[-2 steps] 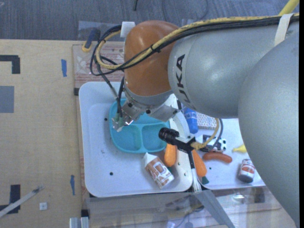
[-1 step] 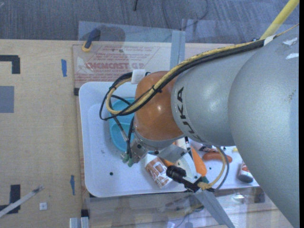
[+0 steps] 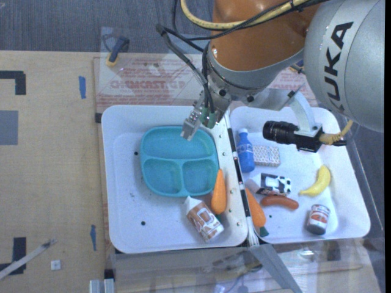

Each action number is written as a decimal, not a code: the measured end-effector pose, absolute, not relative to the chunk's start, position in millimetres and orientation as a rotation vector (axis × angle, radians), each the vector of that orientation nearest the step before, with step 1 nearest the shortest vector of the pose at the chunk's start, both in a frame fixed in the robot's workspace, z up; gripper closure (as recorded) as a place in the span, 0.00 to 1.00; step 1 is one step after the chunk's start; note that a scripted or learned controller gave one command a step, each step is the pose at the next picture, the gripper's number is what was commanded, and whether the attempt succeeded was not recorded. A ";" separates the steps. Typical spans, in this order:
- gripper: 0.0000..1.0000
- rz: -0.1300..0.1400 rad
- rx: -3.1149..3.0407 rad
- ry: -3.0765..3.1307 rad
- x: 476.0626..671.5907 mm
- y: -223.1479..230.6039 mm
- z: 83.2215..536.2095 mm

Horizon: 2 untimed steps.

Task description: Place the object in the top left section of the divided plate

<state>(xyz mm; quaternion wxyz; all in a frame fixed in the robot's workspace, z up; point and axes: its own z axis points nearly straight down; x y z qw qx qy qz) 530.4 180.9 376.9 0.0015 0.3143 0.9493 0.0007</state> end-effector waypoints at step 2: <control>0.00 0.017 0.819 3.021 583.8 226.6 99.3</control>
